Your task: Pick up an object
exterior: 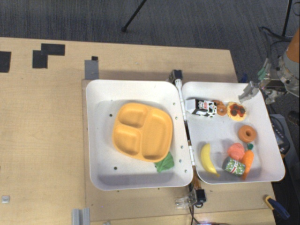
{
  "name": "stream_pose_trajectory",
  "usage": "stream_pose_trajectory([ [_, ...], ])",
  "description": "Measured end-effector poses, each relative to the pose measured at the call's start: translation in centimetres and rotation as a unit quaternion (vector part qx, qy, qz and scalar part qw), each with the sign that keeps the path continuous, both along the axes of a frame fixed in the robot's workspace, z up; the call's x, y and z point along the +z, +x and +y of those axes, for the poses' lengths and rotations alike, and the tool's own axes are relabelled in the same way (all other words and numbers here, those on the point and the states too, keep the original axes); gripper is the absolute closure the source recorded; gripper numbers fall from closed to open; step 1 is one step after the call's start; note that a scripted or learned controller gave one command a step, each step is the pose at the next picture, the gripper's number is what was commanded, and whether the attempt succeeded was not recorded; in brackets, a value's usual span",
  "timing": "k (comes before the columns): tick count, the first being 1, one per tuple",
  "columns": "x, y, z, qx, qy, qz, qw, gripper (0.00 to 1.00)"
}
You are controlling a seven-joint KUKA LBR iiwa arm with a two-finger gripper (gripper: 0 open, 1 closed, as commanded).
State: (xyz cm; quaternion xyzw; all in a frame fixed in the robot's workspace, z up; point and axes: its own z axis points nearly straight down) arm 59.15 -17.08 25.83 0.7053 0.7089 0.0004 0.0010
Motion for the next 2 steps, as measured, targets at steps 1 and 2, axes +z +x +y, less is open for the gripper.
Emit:
stream_pose_trajectory([
  [1,-8.8,-8.2,5.9,-0.041,0.0009,0.002,0.9991,0.0],
  [2,-13.3,-4.5,-0.3,-0.089,0.0001,0.0,0.9961,0.0],
])
